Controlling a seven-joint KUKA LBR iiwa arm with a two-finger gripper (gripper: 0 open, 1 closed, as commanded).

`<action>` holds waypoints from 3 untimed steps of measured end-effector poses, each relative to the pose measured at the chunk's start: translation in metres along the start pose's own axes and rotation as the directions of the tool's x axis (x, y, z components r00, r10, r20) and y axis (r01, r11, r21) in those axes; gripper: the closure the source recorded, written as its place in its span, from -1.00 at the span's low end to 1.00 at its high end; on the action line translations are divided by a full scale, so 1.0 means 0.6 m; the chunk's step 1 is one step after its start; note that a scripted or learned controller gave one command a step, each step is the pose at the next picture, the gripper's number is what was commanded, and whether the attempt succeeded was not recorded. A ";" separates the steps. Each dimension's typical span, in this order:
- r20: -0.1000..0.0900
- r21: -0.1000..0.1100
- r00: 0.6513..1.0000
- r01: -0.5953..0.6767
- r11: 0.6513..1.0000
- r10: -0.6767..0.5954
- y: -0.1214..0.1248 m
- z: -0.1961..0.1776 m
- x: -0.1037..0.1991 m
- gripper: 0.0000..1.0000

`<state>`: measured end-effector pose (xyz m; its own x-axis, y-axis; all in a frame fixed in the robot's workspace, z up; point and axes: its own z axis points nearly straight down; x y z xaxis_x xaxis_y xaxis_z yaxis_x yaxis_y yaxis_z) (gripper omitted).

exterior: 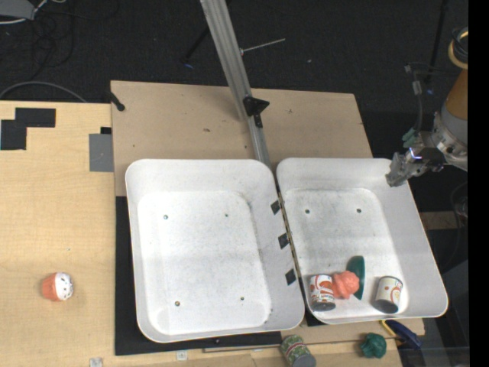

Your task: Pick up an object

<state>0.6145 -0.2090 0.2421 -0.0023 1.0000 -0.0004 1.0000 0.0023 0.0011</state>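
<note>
The arm sits at the approach stage — nothing has been picked. The gripper (400, 170) hangs over the far right rim of the right bin (344, 178), well apart from everything in it, and no object is between its parts; whether it is apart or together cannot be told at this angle and size.

The candidates cluster along the near edge of that bin: a can (321, 291) lying on its side, an orange lump (345, 283) touching it, a teal piece (357, 267) just behind the lump, and a white cup (388, 293) tipped over a little to the right. The left bin (200, 176) holds nothing to grasp.

The next move probably calls for a sweep toward the near edge and a descent over one item. The cup stands slightly apart from the others, so it looks the cleanest target — the can and lump touch, and a grasp there risks nudging both. The cup's round side may roll under contact.
</note>
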 end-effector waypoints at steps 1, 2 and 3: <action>-0.003 0.003 1.000 0.002 1.000 -0.002 -0.002 -0.013 0.083 1.00; -0.003 0.006 1.000 0.001 1.000 -0.001 -0.014 0.009 0.168 1.00; -0.003 0.006 1.000 0.002 1.000 -0.002 -0.024 0.028 0.251 1.00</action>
<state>0.5998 -0.0583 0.2250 -0.0042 1.0000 0.0022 1.0000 0.0042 -0.0050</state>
